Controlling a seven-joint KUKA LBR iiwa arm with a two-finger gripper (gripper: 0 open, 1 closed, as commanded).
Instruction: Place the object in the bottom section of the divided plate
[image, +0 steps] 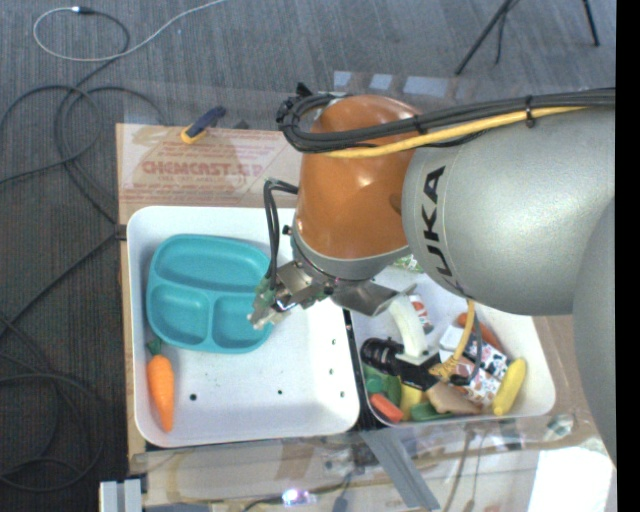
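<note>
I saw gripper over near-right rim of turquoise divided plastic plate; grip state unreadable. Orange toy carrot lay near-left, outside plate. Risk I judged: descent nudging plate.

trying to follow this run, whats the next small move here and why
Probably ease the gripper further over the plate toward its bottom section. It sits at the plate's right edge with something small and greenish at its tip, too blurred to call a grasp. The carrot lies below the plate in the left bin.
</note>
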